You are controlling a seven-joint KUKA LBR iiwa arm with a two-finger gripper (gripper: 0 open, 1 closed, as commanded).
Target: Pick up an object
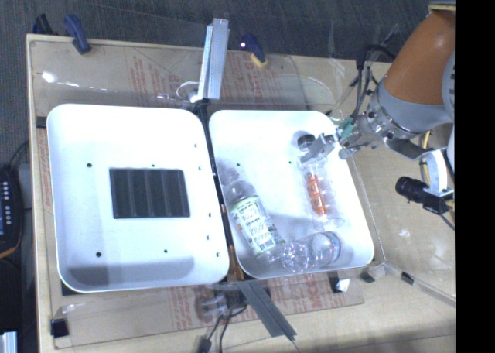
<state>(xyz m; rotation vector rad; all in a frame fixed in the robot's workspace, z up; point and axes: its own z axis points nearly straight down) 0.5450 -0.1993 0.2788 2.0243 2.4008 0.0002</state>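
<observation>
Hovering claw, orange-filled bottle below, labelled bottle nearby

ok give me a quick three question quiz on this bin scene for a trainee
1. True or false: the dark ribbed tray lies in the left bin.
2. Which bin holds the labelled bottle? A) left B) right C) neither
3. Fill in: the gripper sits over the ____ bin's far right corner, near the orange-tinted bottle.

Key
1. True.
2. B, the right bin; the labelled bottle lies near its left wall, with a clear cup toward the near right corner.
3. Right.
</observation>
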